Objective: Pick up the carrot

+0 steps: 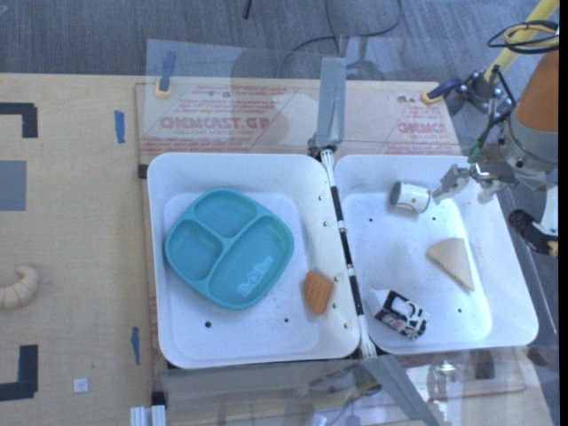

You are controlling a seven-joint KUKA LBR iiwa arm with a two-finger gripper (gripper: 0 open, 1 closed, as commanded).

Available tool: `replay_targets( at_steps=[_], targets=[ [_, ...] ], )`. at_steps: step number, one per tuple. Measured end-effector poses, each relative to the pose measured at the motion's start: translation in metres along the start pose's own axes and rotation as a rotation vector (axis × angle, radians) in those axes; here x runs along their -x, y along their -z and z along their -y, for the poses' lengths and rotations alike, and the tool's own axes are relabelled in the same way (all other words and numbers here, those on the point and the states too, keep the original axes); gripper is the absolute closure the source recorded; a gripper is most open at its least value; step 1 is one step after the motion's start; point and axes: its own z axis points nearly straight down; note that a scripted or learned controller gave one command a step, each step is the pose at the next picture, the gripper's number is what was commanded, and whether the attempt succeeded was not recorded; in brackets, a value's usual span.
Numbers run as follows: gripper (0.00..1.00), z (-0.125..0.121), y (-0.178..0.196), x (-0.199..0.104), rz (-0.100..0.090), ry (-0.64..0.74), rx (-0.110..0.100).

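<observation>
**Q:** Where is the carrot lying?

**Me:** The carrot (pixel 318 291) is lying in the left bin (pixel 177 171), close against its right wall and toward its near right corner. It is sitting just beside the right edge of the teal divided plate (pixel 229 248), apart from it as far as I am seeing.

**Q:** And your claw?

**Me:** My claw (pixel 463 189) is hanging over the right bin (pixel 519 322), near its far right corner, with its fingers looking spread and nothing between them. A small white cylinder (pixel 408 197) is lying just to its side. A tan wedge (pixel 451 261) and a black-and-white packet (pixel 401 316) are lying nearer the bin's near edge.

**Q:** So what are you judging the step to be?

**Me:** I am judging this to be the approach, with nothing gripped yet. I am needing to cross the divider between the bins, travelling high enough to be clearing both rims.

**Q:** How are you planning to do it well?

**Me:** I am aiming to come straight down over the carrot's middle, with my fingers straddling its narrow width. The right wall is crowding one side and the plate the other, so I am thinking of turning my wrist to keep both fingers off them.
</observation>
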Motion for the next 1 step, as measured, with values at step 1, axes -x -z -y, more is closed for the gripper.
replay_targets(
  at_steps=[1],
  targets=[
    [0.0,0.0906,-0.0944,-0.0269,0.002,-0.035,0.015]
  ],
)
